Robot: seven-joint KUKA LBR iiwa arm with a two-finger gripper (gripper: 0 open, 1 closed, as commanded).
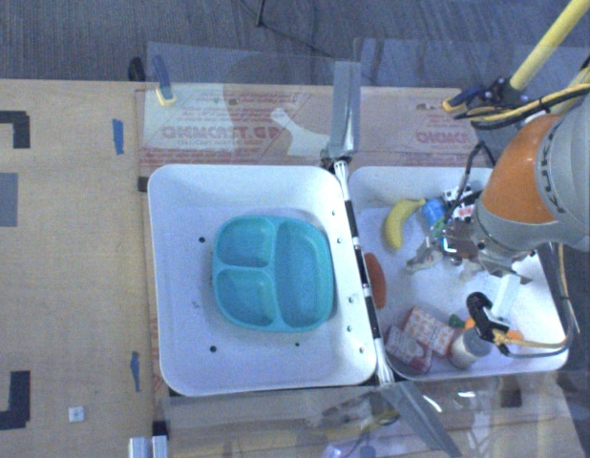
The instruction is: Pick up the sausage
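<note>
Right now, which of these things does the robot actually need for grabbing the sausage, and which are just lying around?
Part of the job:
- sausage, against the right bin's left wall
- gripper, over the right bin

Just lying about:
- banana
- red packet
- blue divided plate, in the left bin

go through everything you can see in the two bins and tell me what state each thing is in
Red-brown sausage: lying along the right bin's left wall, not held.
Yellow banana: lying loose in the right bin.
Teal three-compartment plastic plate: flat in the left white bin.
Red-patterned packet: lying near the right bin's front.
Hand: low over the right bin, right of the banana.
</note>
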